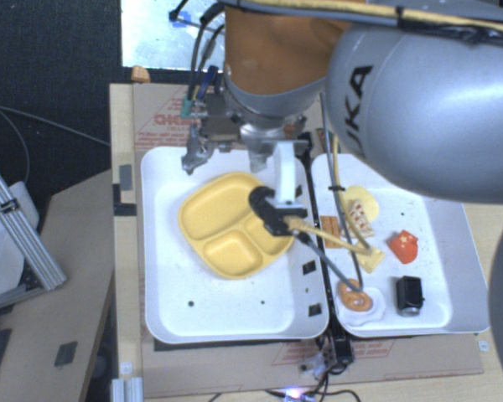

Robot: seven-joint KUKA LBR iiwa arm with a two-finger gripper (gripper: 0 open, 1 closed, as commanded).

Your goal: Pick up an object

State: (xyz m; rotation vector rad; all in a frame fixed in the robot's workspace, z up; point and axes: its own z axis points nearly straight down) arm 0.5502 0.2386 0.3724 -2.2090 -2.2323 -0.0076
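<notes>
Two letters, "KA", read on the grey arm (419,99); red print on the cardboard (163,121) is illegible. Gripper (197,151) hangs by the yellow tray (222,224); its grip state cannot be told.

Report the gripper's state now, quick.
Gripper: cannot be told whether open or closed. It hangs over the far end of the left bin, just beyond the yellow tray; no object is seen in it.
</notes>
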